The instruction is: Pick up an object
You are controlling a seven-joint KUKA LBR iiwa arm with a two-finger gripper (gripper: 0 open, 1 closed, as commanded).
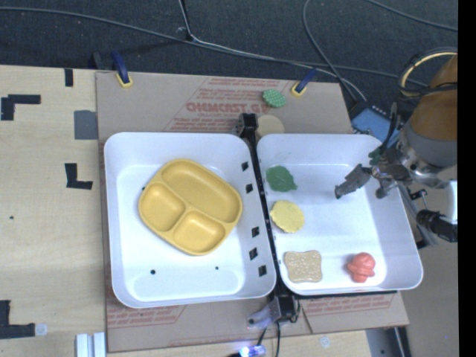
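Observation:
The right bin (pixel 387 229) holds several small toy foods: a green leafy piece (pixel 280 178), a yellow round piece (pixel 287 216), a tan toast-like square (pixel 303 266) and a red lump (pixel 361 266). My gripper (pixel 365 187) hangs over the bin's upper right part, well to the right of the green piece and above the red lump. Its fingers are spread open, and nothing sits between them.
A yellow divided plate (pixel 191 205) fills the middle of the left bin (pixel 119 199). Behind the bins, on the cardboard, lie a green waffle-textured piece (pixel 274 97) and a pale round piece (pixel 271 124). Two clamps and cables sit at the back.

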